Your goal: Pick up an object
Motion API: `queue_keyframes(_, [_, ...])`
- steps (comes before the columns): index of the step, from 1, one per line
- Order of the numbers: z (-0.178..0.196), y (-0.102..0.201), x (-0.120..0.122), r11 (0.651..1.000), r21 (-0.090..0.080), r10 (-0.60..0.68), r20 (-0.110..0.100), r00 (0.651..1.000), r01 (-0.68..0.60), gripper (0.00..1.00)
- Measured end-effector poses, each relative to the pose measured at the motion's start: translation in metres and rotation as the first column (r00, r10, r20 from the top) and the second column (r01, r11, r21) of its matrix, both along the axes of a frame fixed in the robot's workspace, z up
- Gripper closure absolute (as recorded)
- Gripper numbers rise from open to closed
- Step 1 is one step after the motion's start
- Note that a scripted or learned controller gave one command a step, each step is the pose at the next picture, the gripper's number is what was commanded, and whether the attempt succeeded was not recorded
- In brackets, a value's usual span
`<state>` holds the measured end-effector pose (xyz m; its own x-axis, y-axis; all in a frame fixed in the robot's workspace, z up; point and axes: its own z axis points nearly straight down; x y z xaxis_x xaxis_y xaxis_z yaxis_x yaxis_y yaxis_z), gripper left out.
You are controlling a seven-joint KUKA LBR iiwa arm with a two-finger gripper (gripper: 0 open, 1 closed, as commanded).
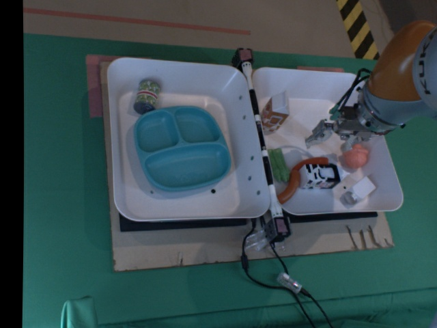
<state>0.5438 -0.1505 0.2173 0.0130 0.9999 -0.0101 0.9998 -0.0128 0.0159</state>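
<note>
My gripper (pixel 334 132) hangs over the right bin (pixel 386 203), its two fingers spread apart with nothing between them. Just right of and below it lies an orange-pink round toy (pixel 356 157). Lower in the bin are a black-and-white cow-patterned block (pixel 319 175), a red-orange sausage shape (pixel 292 180), a green piece (pixel 278 164) and a small white and grey item (pixel 358 190). A brown-and-white box (pixel 274 113) stands at the bin's upper left.
The left bin (pixel 123 203) holds a teal divided plate (pixel 181 147) and a small patterned can (pixel 146 96). A rod with white segments (pixel 259 125) runs between the bins. Cables (pixel 283 279) trail off the bench's front edge.
</note>
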Motion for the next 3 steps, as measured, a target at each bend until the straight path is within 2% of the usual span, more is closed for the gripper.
queue_keyframes(1, [0.0096,-0.0013,0.0014,1.0,-0.002,-0.003,0.002,1.0,0.003,1.0])
queue_keyframes(2, [0.0095,-0.0013,0.0014,1.0,-0.001,-0.003,0.001,1.0,0.003,0.0])
queue_keyframes(3, [0.0191,-0.0027,0.0027,1.0,-0.003,-0.006,0.003,1.0,0.006,1.0])
